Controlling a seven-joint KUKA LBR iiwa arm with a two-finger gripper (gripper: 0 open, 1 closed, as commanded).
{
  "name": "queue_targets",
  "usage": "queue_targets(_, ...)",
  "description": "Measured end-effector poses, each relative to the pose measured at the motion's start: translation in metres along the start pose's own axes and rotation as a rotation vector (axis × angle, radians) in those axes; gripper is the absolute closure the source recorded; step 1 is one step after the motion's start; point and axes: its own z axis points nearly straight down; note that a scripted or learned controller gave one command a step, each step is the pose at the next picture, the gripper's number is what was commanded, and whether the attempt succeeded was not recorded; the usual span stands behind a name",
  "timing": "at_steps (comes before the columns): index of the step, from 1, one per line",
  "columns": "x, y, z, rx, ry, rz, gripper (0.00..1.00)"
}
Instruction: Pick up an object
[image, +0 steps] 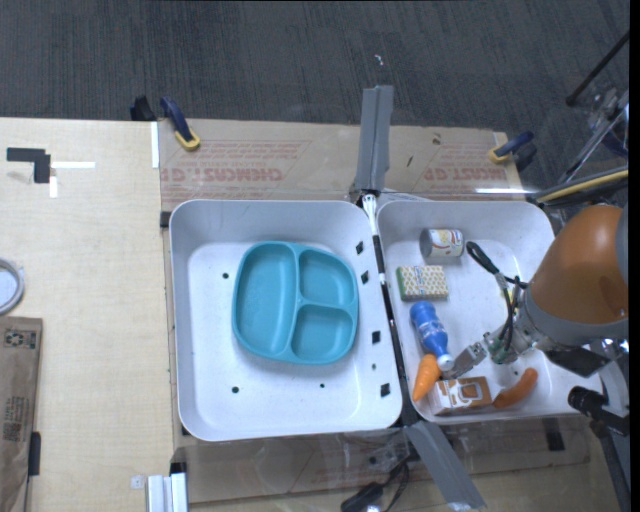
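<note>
Camera view: from my station I saw the arm (588, 270) reaching in from the right, its orange band over the right-hand edge of the right bin (398, 222). The gripper (473, 356) was low in the near half of that bin, just above a small orange-and-white carton (462, 395) and just right of the blue bottle (429, 327). I could not tell whether the claw was released or clenched. The picture was too coarse there, and I saw nothing clearly gripped in it.

All the loose things I could pick from were in that right bin. A small grey can (441, 243) with a yellow label lay on its side near the far wall. Just in front of it was a pale green speckled block (421, 282). The blue bottle lay nearer still, with its white cap towards the gripper. An orange carrot (426, 376) sat at the bottle's near end, close to the divider between the bins and touching or almost touching the carton's left side. An orange sausage-shaped piece (516, 389) lay to the right of the carton, close to the bin's near wall.

The left bin (188, 330) held one teal divided plate (296, 301), lying flat about in the middle, well apart from the gripper. Both bins sat on a cardboard sheet (270, 162) with red print, and a clamp (180, 124) held the sheet's far left corner.
</note>
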Motion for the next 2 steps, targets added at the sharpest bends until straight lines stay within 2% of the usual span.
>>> queue_targets(1,0.018,0.021,0.000,-0.001,-0.001,-0.013,0.00)
queue_targets(2,-0.007,0.050,0.000,-0.001,-0.001,-0.084,0.00)
